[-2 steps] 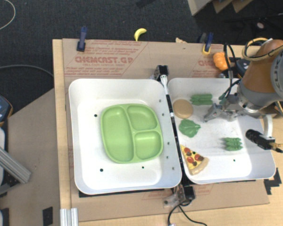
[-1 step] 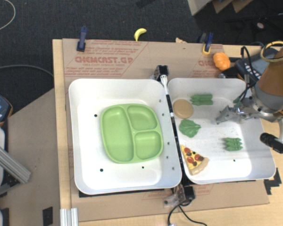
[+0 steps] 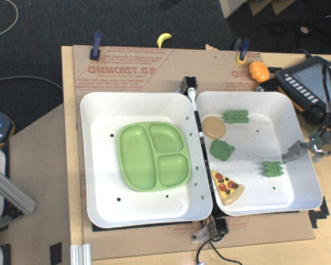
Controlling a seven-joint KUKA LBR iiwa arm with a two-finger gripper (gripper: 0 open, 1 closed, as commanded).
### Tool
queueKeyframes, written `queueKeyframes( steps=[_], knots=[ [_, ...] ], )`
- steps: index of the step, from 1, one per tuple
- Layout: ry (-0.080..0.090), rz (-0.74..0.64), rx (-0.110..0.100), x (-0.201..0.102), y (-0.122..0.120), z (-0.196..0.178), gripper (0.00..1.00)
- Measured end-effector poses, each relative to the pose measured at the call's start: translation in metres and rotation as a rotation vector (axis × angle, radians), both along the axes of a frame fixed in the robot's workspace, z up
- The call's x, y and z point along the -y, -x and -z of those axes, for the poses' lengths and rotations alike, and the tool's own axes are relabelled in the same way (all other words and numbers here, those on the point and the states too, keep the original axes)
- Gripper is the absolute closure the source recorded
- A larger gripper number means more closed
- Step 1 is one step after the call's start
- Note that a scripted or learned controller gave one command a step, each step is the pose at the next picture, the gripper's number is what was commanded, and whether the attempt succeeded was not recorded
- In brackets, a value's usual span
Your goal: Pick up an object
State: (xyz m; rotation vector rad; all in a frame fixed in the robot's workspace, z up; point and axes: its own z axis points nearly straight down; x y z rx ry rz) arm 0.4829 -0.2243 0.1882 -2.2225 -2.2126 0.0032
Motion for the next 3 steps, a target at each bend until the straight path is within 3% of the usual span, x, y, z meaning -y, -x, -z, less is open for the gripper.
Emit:
queueKeyframes(
  steps=[1,2,3],
  knots=[
    [0.009,-0.007,0.015,-0.1,-0.01,0.103,0.0],
    [0.018,-0.001,0.031,-0.093,-0.013,0.086,1.0],
    [0.003,-0.005,0.006,-0.127,0.004,0.06,1.0]
  ],
)
